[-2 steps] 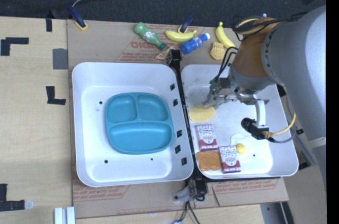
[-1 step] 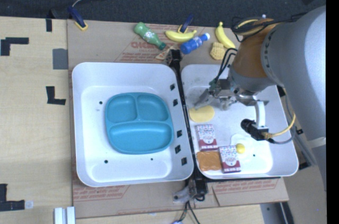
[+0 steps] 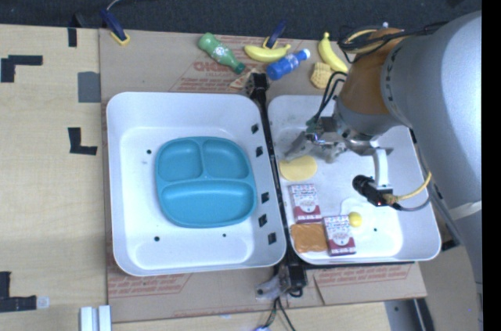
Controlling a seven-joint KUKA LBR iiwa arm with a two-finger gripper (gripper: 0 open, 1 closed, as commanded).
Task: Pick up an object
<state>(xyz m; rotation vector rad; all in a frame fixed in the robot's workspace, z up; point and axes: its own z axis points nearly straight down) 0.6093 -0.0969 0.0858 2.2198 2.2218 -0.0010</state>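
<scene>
Camera view: my jaws (image 3: 301, 148) hang low over the right bin (image 3: 407, 239), near its left wall, just above the yellow disc (image 3: 298, 167). Disc is roundish, long axis roughly left-right. Can't tell if jaws are apart or together; my wrist hides part of the bin.

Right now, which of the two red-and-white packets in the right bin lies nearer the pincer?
The upper red-and-white packet, just below the pale yellow disc. The other packet lies lower, beside the brown toast, farther from the pincer.
</scene>
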